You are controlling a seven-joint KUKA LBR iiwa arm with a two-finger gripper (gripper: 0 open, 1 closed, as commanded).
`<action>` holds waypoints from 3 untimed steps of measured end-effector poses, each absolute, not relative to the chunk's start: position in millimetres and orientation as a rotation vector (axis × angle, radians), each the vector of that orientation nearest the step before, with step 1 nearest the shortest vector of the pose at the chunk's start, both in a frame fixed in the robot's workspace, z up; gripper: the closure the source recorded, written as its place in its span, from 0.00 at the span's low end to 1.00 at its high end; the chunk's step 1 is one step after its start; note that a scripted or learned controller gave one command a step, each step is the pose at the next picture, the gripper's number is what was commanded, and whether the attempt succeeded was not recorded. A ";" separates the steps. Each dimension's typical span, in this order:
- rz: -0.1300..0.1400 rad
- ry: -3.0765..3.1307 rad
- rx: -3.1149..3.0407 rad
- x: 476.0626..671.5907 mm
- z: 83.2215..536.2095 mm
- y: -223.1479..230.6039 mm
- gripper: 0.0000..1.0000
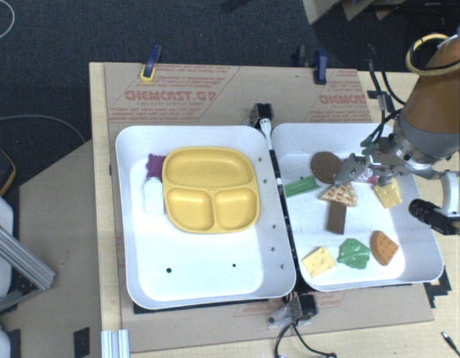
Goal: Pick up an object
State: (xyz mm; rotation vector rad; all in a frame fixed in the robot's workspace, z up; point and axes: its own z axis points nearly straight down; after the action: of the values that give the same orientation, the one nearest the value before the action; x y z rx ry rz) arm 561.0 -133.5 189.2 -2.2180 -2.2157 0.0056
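Observation:
The right bin (pixel 423 271) holds several toy foods: a brown round cookie (pixel 324 165), a pizza slice (pixel 338 195), a brown bar (pixel 336 219), a green strip (pixel 300 187), a yellow cheese wedge (pixel 317 262), a green leafy piece (pixel 354 253), an orange-brown bread piece (pixel 385 247) and a pale yellow block (pixel 388 194). My gripper (pixel 358 169) hangs over the upper middle of this bin, just right of the cookie and above the pizza slice. Nothing shows in its grasp.
The left bin (pixel 200 282) carries a yellow divided plate (pixel 211 189) and a white bottle with a purple cap (pixel 153 191) at its left. Clamps (pixel 148 66) sit on the bench's far edge. The arm's orange band (pixel 438 99) looms over the right bin's far right corner.

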 end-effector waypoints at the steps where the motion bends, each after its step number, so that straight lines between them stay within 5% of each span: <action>1: 0.005 -2.215 -2.217 561.4 133.7 -122.9 0.00; 2: -0.001 -2.226 -2.225 563.2 85.2 -123.5 0.00; 3: -0.012 -2.234 -2.239 567.5 103.2 -126.4 1.00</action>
State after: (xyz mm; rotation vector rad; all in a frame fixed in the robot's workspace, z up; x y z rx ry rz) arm 567.5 -126.4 103.2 -2.2389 -2.2342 -0.0124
